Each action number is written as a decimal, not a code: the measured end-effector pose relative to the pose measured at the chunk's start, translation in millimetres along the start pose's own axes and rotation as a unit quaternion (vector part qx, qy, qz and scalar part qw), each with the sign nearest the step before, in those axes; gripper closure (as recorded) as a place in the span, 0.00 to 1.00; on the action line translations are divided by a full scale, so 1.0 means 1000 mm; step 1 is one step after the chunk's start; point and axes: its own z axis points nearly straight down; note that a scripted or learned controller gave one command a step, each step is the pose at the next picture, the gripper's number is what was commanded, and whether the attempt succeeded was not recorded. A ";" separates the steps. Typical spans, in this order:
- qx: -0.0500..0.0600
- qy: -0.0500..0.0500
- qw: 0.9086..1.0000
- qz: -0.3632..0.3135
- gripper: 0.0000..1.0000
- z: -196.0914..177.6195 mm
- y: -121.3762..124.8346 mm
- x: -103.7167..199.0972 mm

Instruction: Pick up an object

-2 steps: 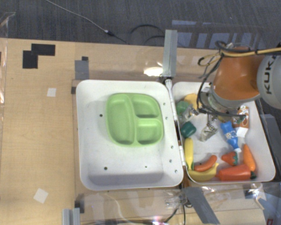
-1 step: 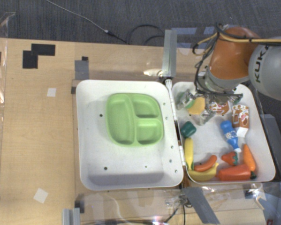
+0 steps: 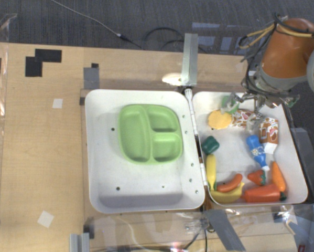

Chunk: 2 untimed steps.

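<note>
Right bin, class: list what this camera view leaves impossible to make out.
- Pincer: blurred against the toys; its state is unreadable.
- Patterned packet: print too small to read.
- Yellow banana: partly covered by the red chilli.
- Orange carrot: its tip is tucked under neighbouring toys.

Wooden bench [image 3: 41, 156] bearing two white bins [image 3: 101, 193] [image 3: 295, 185], black tape patches [image 3: 41, 61].

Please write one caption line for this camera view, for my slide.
KUKA arm's gripper above the right bin of toy food; green divided plate in left bin.
</note>
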 end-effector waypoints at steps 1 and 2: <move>-0.002 0.002 1.000 0.030 0.00 0.039 0.033 0.115; -0.001 0.000 1.000 0.022 0.00 0.040 0.036 0.074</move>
